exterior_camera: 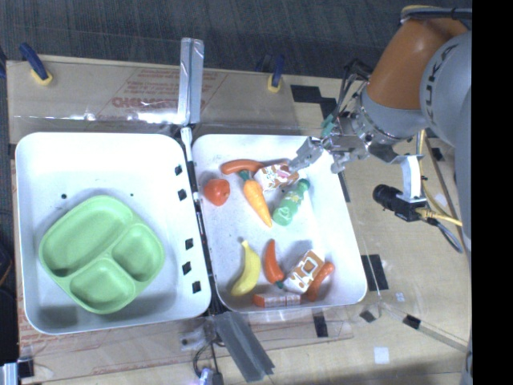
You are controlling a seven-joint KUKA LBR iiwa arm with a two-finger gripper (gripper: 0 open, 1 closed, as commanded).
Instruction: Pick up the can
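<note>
1. Two shallow white bins sit side by side on the desk point(377, 327). The left bin point(32, 215) holds a pale green plate point(102, 253) divided into three compartments, lying towards the near left of the bin.
2. The right bin point(345, 239) is crowded. Along its far side lie an orange-red sausage point(239, 166), a red tomato point(216, 191), an orange carrot point(256, 201) and a green bottle point(290, 203) on its side.
3. Towards the near side of that bin lie a yellow banana point(247, 269), a red chilli point(272, 261), a white carton with brown print point(303, 271) and a small reddish tube point(276, 301) against the near wall.
4. What I take for the can point(276, 176) is a small white piece with pink and yellow print. It lies on its side in the far half of the right bin, between the sausage and the green bottle, touching the top of the carrot.
5. The grey arm point(417, 70) with its orange band reaches in from the right, and its fingers point(303, 157) slant down over the far right part of the right bin.
6. The tip of the fingers lies just beside the can, at its upper right edge. From here I cannot tell whether it touches the can.
7. I cannot tell whether the fingers are spread or pressed together; they show as one grey wedge. Nothing is visibly between them.
</note>
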